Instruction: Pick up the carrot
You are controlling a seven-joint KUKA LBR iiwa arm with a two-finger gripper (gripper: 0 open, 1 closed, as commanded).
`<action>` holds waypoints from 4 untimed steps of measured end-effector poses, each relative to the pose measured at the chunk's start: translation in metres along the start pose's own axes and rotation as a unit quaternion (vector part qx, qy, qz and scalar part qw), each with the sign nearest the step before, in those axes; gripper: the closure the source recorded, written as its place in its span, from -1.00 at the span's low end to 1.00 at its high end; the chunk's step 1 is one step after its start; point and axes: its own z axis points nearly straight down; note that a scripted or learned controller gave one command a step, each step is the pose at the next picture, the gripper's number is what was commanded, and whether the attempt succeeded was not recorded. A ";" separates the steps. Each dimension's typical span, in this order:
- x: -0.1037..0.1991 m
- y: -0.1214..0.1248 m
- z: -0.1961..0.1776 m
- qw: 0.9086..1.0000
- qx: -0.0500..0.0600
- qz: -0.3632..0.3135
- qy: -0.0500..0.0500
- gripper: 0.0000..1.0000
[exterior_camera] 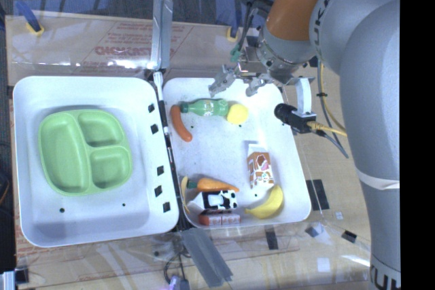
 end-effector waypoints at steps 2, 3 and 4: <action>-0.010 -0.118 0.145 0.991 0.000 -0.135 0.000 -1.00; -0.010 -0.118 0.135 0.990 0.000 -0.138 0.000 1.00; -0.010 -0.118 0.135 0.990 -0.001 -0.138 0.000 -1.00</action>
